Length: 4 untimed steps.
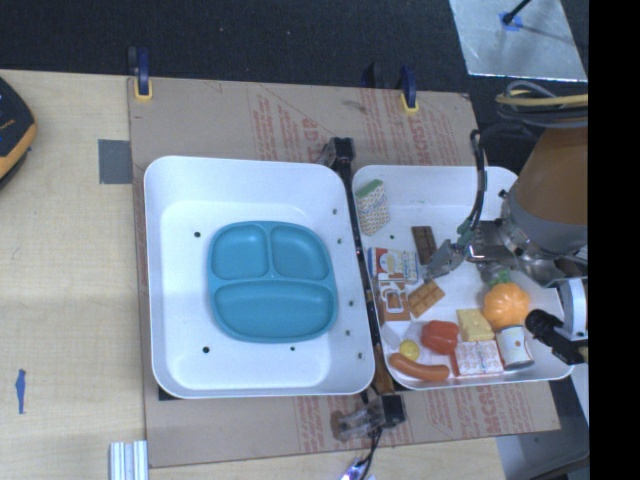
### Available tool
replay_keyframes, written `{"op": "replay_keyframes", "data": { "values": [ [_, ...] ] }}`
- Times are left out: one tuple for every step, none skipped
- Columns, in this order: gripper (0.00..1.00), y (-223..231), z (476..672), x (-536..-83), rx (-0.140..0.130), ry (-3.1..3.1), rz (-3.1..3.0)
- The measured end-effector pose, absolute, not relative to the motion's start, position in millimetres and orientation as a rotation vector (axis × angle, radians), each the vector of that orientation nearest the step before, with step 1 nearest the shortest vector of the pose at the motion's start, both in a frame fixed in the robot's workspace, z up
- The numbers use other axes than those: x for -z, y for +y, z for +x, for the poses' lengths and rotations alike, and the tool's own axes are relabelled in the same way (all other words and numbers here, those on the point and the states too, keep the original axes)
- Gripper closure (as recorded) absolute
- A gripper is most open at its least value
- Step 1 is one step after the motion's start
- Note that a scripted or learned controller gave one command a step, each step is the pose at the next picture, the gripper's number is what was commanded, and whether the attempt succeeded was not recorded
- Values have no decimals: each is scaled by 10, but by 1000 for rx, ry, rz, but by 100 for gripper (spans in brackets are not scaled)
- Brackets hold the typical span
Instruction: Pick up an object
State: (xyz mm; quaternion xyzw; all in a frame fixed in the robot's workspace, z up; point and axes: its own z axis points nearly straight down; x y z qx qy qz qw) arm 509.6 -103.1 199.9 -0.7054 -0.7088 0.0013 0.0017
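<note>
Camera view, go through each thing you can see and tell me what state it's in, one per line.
Blue divided plate: flat in the left bin, nothing on it.
Right bin: holds toy food.
Orange: resting in the right bin.
Hot dog: lying flat near the front rim.
Gripper: low over the right bin, gripping nothing visible.

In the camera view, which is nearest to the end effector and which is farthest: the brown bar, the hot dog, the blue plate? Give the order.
From the end effector:
1. Brown bar, just to its left in the right bin.
2. Hot dog, at that bin's front edge.
3. Blue plate, in the middle of the left bin.
</note>
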Motion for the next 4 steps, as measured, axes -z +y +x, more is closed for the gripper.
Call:
{"op": "replay_keyframes", "data": {
  "values": [
    [0, -1172, 5806, -1225, 2, -2235, -2215],
    [0, -1004, 6576, -922, 1, -2232, -2214],
    [0, -1071, 6072, -1288, -8, -2221, -2215],
    [0, -1301, 6406, -911, -1, -2227, -2218]
  ]
}}
